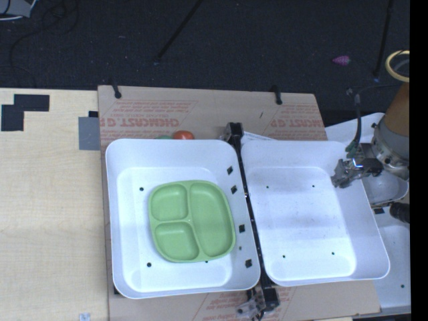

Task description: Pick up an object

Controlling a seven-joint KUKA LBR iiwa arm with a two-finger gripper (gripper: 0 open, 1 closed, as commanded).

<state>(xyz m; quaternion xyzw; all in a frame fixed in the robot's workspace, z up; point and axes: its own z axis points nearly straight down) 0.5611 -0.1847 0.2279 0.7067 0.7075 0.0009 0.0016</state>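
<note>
Camera view puts the gripper (346, 172) at the right bin's (314, 273) 2 o'clock rim; I cannot tell its state.

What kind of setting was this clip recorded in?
Most likely a robotics lab test bench. Two white bins, left and right, sit on a cardboard sheet; a green divided plate lies in the left one, and the arm's end effector hangs at the right bin's edge.

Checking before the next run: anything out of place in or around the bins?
An orange ball sits outside the left bin, behind its far rim on the cardboard, partly hidden. The green tray lies flat in that bin, slightly rotated.
</note>
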